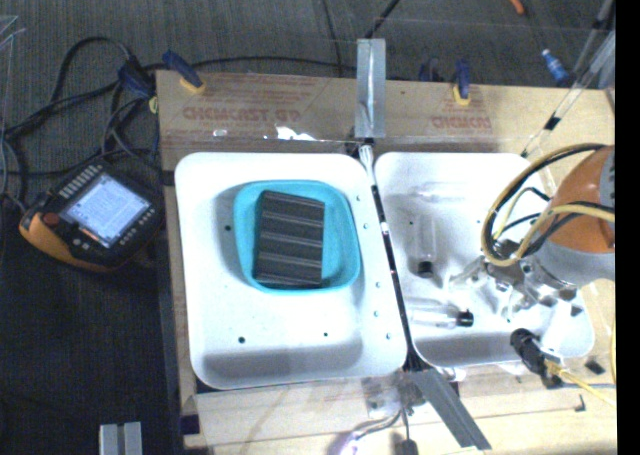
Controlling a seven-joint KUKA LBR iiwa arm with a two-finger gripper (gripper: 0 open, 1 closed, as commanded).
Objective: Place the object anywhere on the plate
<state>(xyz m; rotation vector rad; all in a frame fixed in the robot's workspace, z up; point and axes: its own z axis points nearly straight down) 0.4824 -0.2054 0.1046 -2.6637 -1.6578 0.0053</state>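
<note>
1. The dark grey block [290, 236] lies flat on the turquoise plate [344, 243], left of the frame's centre. It sits within the plate's raised rim, so judged from this the placement looks done
2. The plate rests in the upper middle of the left bin [280, 348], well away from the bin walls, which leaves room all round it for a reach from above
3. The gripper [505, 288] hangs low over the right bin [440, 193], at the right of the frame, well apart from the block. Whether it is spread or pressed together I cannot tell against the pale bin floor, and nothing is seen held in it
4. The block is rectangular with ribs running across its width, matte and rubbery-looking. The plate is smooth, glossy and a rounded square. Both bins are shallow white plastic with rounded corners, set side by side on a plywood bench [250, 113]
</note>
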